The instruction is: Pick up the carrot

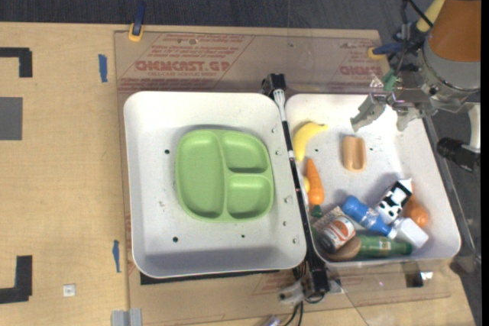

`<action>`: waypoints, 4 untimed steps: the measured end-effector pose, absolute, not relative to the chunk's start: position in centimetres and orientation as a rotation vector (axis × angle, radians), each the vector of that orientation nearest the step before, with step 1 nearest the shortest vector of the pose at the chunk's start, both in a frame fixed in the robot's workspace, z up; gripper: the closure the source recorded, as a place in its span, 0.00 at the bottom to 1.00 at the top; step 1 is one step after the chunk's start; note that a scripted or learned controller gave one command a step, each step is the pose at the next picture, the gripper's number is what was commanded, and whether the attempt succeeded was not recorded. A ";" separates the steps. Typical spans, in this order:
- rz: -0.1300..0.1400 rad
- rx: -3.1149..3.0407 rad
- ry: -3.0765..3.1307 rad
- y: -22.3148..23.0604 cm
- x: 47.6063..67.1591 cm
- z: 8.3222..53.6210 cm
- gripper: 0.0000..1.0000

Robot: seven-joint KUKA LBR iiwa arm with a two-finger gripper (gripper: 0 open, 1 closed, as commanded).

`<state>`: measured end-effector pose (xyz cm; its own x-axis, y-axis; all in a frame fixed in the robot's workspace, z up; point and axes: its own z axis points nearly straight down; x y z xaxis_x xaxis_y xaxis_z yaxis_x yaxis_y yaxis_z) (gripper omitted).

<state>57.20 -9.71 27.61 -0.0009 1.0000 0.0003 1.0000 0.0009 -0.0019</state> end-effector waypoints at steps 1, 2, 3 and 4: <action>0.006 -2.143 -2.288 -2.6 51.7 18.1 0.00; 0.001 -2.151 -2.289 -2.9 51.9 18.4 0.00; 0.001 -2.151 -2.289 -2.9 51.9 18.4 0.00; 0.001 -2.151 -2.289 -2.9 51.9 18.4 0.00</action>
<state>51.89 -2.92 18.41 -0.0620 0.9981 0.0002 0.9981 0.0620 -0.0007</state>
